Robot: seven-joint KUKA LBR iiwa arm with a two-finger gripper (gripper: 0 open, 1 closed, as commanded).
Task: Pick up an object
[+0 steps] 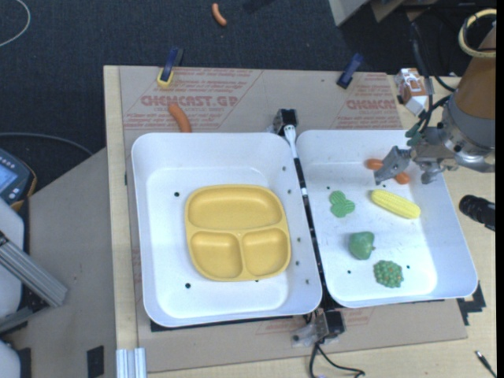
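The right bin holds several toy foods. A yellow corn cob lies near its middle right. A green leafy piece, a green pepper and a bumpy green cluster lie closer to the front. An orange carrot rests at the back of the bin, partly hidden by one finger. My gripper hangs over the back of this bin, just above the corn, fingers spread apart and straddling the carrot's near end. Nothing is clamped between them.
The left bin carries a yellow divided plate. An orange sausage lies on the cardboard behind it, and another on the dark floor. Clamps hold the board's back edge.
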